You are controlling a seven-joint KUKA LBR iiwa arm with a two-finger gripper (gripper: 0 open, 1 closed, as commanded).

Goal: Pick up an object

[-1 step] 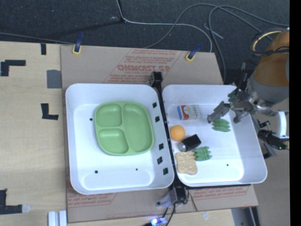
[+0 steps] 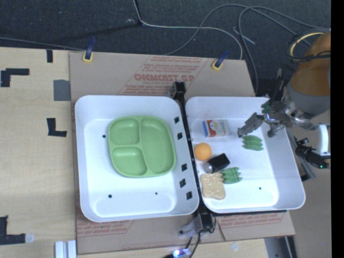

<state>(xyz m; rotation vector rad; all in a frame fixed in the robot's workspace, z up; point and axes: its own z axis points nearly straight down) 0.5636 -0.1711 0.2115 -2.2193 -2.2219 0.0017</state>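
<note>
Approach step: gripper [image 2: 262,127], fingers spread and empty, hovers above the green toy [image 2: 252,142] in the right bin [image 2: 279,192]; next, descend and close.

Right bin [image 2: 279,190]: items crowd its left half, namely a small carton [image 2: 216,127], orange ball [image 2: 202,152], black block [image 2: 219,161], bread slice [image 2: 213,186] and two green pieces [image 2: 231,175] [image 2: 252,142]. The lower right floor is open for approach. Left bin [image 2: 91,160]: green divided plate [image 2: 142,146] occupies the centre, leaving a bare strip along the near wall
</note>
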